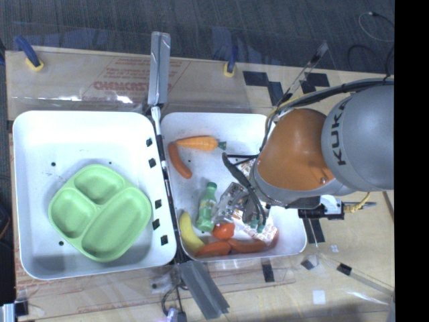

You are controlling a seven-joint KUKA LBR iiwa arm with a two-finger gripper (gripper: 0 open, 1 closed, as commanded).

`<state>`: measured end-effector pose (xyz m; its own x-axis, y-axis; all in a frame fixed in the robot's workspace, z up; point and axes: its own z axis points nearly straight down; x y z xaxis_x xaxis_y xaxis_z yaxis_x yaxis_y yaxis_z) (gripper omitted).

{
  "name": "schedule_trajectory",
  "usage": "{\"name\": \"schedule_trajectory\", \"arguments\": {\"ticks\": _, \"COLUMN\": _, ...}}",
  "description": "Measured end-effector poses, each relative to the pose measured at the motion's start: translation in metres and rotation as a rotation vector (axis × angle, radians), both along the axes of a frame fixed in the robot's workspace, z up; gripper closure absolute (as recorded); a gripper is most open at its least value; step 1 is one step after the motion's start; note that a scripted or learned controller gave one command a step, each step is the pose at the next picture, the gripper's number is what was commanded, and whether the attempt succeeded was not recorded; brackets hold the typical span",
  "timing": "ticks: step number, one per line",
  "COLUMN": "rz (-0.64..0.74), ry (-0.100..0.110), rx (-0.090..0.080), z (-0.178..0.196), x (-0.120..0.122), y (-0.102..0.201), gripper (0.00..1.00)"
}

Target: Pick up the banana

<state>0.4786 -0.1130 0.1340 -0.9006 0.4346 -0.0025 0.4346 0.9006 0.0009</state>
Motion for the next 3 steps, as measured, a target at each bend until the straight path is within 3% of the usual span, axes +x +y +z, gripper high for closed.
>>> {"name": "schedule_trajectory", "arguments": {"ticks": 1, "rz": 0.000, "ry": 0.000, "rx": 0.000, "z": 0.000, "x": 0.000, "y": 0.000, "gripper": 0.00}}
{"name": "schedule_trajectory", "arguments": {"ticks": 2, "rz": 0.277, "ry": -0.026, "rx": -0.011, "z": -0.034, "x": 0.007, "y": 0.020, "gripper": 0.00}}
{"name": "schedule_trajectory", "arguments": {"ticks": 3, "rz": 0.066, "ry": 0.001, "rx": 0.000, "z": -0.042, "x": 0.078, "y": 0.012, "gripper": 0.00}}
